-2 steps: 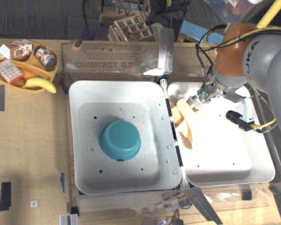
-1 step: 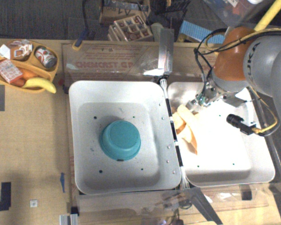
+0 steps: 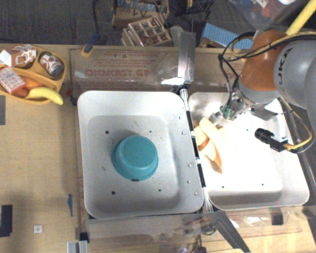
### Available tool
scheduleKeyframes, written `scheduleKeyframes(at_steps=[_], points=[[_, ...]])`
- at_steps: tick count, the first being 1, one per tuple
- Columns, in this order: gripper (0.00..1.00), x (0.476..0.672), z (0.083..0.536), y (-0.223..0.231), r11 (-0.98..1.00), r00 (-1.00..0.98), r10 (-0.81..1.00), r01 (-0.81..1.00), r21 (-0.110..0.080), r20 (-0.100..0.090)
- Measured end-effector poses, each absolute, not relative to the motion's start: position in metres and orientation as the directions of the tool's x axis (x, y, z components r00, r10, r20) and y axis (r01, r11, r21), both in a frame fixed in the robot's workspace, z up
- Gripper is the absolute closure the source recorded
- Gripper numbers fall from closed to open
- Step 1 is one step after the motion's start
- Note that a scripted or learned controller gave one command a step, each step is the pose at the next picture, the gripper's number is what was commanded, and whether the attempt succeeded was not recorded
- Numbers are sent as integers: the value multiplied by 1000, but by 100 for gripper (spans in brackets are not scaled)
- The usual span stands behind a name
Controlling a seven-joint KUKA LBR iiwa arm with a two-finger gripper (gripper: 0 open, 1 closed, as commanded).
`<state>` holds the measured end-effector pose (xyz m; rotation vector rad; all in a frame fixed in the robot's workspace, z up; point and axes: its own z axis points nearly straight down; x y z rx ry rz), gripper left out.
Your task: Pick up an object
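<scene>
A teal bowl (image 3: 136, 157) lies upside down in the middle of the left bin (image 3: 95, 115). A pale tan and orange floppy object (image 3: 209, 144) rests against the left wall of the right bin (image 3: 289, 186). My gripper (image 3: 223, 115) hangs low over the back left part of the right bin, just above and to the right of the tan object's upper end. The grey arm with its orange band (image 3: 263, 62) reaches in from the upper right. I see nothing held in the gripper.
A yellow tray (image 3: 0, 82) with a banana (image 3: 45, 94) and food packets sits on the bench at the far left. A clear plastic sheet (image 3: 126, 73) lies behind the bins. The raised rim between both bins runs down the middle.
</scene>
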<state>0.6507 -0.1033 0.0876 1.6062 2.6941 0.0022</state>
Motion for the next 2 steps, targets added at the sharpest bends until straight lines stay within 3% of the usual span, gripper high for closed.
scheduleKeyframes(at_steps=[2], points=[[0,640,88,-104,437,-437,899,899,5,-3]])
